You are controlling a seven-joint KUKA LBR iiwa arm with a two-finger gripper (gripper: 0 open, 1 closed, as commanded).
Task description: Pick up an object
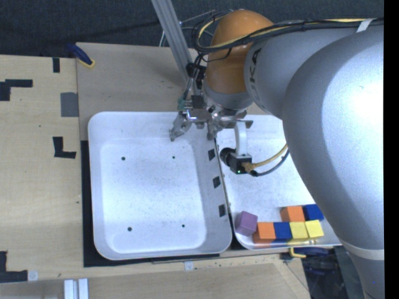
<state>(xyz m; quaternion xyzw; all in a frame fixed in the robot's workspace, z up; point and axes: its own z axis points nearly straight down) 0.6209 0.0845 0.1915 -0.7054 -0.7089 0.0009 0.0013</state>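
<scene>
My gripper (194, 129) hangs over the far edge of the left bin (106, 167), near the wall shared by the two bins. Its two fingers stand apart, open, with nothing between them. Several small blocks sit in the front corner of the right bin (268, 185): a purple one (247, 222), an orange one (266, 230), a blue one (282, 230), a yellow one (299, 230), and another orange (292, 214) and blue (312, 212) behind them. The blocks lie well in front of the gripper and to its right.
The big grey arm (330, 123) covers most of the right bin. A grey pole (171, 23) slants up behind the gripper. A cable with a black plug (234, 161) hangs under the wrist. Black tape marks dot the bench at left.
</scene>
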